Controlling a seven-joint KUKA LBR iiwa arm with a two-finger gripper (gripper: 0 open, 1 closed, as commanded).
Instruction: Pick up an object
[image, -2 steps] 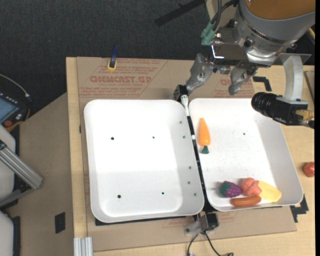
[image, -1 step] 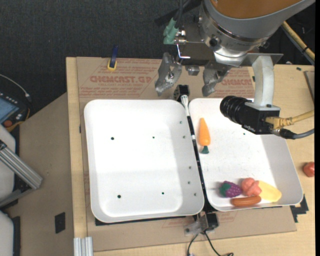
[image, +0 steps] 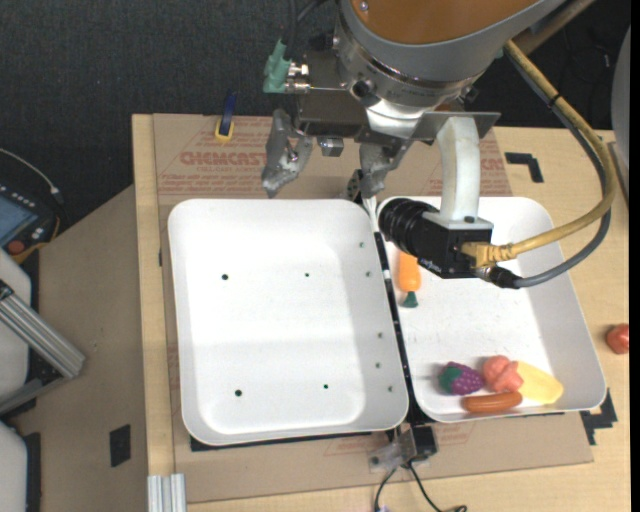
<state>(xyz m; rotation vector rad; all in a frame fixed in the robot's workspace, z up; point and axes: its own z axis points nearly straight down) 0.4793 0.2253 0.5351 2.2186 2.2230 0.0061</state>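
So the arm (image: 430, 40) is hanging over the top edge of the bench, wrist pointing pretty much straight down at the camera's angle, with the orange band right at the top of the shot. The gripper (image: 325, 170) sits just past the far rim of the left bin (image: 200, 300), over the cardboard sheet (image: 160, 180) rather than over either bin. Its two fingers (image: 283, 160) are spread well apart with nothing between them, so it's wide open and holding nothing.

A black camera-looking module (image: 430, 240) with a white bracket (image: 460, 170) hangs off the wrist and covers the top-left corner of the right bin (image: 570, 320), with a tan cable (image: 560, 230) looping off to the right.

All the toys are in the right bin. There's a little orange carrot (image: 407, 275) near the divider, just under that black module. Down in the near corner there's a cluster: purple grapes (image: 461, 379), a pinkish-orange piece (image: 503, 373), a yellow piece (image: 540, 384) and a red sausage-shaped one (image: 490, 403), all touching or nearly so. They're well apart from the gripper.
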